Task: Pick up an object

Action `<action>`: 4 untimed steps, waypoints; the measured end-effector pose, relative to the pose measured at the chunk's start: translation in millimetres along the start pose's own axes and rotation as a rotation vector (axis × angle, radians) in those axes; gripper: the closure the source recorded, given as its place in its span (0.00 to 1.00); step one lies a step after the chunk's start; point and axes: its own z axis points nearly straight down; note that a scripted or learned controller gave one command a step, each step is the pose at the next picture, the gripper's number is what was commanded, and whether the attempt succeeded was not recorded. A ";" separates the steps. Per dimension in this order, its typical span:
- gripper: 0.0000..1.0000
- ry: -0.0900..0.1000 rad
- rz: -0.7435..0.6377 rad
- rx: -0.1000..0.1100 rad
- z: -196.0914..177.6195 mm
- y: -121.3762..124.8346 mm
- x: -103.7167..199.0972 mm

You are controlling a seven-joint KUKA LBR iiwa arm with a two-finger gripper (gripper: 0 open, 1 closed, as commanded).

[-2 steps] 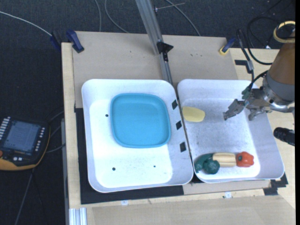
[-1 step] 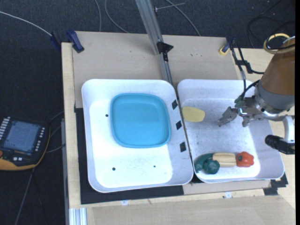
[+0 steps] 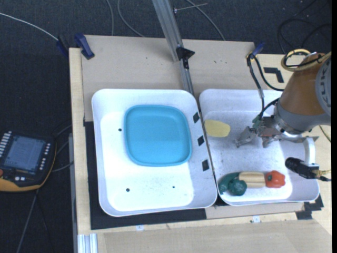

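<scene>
My gripper (image 3: 245,139) hangs over the middle of the right bin (image 3: 231,159), reaching in from the right with its metal fingers spread open and nothing between them. A pale yellow chip-shaped piece (image 3: 217,128) lies to its left, near the bin's left wall. Along the front wall lie a dark green lumpy object (image 3: 233,185), a tan block (image 3: 253,179) and a red tomato-like object (image 3: 275,179), side by side.
The left bin (image 3: 108,157) holds a light blue square plate (image 3: 157,135). A metal pole (image 3: 171,25) slants over the back of the bench between the bins. A handheld pendant (image 3: 23,159) lies on the floor at the left.
</scene>
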 end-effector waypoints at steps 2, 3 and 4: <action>1.00 -0.001 -0.001 -0.008 -65.9 1.4 10.1; 1.00 -0.002 0.000 -0.009 -118.8 2.3 10.2; 1.00 0.000 -0.004 -0.005 -129.4 21.3 55.6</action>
